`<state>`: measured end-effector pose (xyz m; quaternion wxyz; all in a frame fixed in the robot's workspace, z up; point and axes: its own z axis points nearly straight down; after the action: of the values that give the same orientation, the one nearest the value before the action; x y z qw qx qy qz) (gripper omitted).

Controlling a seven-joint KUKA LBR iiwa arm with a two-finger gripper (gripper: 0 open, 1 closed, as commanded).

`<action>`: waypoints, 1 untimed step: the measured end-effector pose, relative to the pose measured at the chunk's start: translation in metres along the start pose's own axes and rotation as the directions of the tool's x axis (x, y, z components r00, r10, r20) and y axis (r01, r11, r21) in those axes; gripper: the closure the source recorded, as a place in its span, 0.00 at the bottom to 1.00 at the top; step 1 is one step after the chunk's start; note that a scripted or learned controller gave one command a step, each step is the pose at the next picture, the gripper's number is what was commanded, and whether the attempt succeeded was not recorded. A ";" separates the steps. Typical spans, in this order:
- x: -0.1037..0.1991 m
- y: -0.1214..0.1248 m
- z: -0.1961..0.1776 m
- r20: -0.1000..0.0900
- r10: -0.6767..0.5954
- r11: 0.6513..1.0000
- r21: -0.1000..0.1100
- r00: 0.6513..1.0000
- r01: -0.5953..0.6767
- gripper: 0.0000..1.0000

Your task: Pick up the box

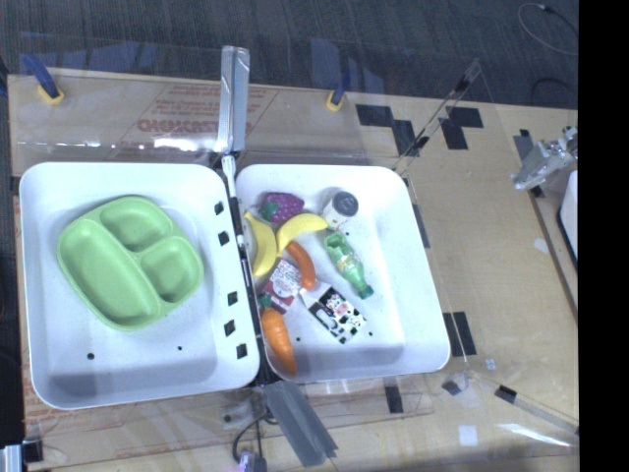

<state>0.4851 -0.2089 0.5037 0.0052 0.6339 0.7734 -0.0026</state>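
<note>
One target, the box [338, 316], lies in the right bin [418, 264] just beside a carrot [277, 340], so I aim squarely over it, though I cannot tell the gripper's state.

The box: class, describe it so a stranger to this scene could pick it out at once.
Look in the right bin, among the toy food. Near its front, right of the carrot and below the green bottle, lies the box. It alone is flat, white with black patches.

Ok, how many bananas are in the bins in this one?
2, both in the right bin, touching. One banana lies along the divider side, by the left wall. The other banana curves across just right of it, below the purple grapes. None seem hidden.
</note>
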 end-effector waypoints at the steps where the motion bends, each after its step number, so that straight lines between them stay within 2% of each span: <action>1: 0.000 0.001 -0.011 0.002 -0.006 1.000 -0.001 1.000 0.006 1.00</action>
<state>0.4860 -0.2086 0.5147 0.0061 0.6318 0.7751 -0.0028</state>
